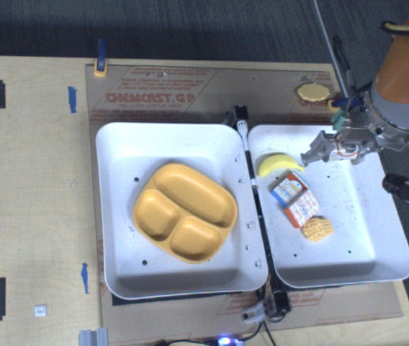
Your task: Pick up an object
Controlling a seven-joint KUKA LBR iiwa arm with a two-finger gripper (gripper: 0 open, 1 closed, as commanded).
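Currently the two-finger gripper (318,150) hangs at the far edge of the right-hand shallow white bin (384,254), about one o'clock from that bin's middle, with the grey wrist and its orange band trailing off toward three o'clock. Its fingers look slightly apart with nothing between them, though they are small and dark against the wiring, so that reading is tentative.

Candidates for picking lie close together in the right bin. A yellow curved banana-like toy (276,165) sits just beside the gripper, at its eight o'clock. A small red, white and blue carton (295,198) lies at six o'clock from the banana, nearly touching it, and a round tan waffle-textured biscuit (317,228) sits against the carton's lower corner. The left white bin (114,193) holds a large mustard-yellow three-compartment plastic dish (183,211).

Several risks follow from this crowding. A descent aimed at the banana could land one finger on the carton and push both aside. The banana's rounded, smooth surface may squirt out of a narrow pinch. It also lies near the bin's inner wall at nine o'clock, so a finger might strike the rim.
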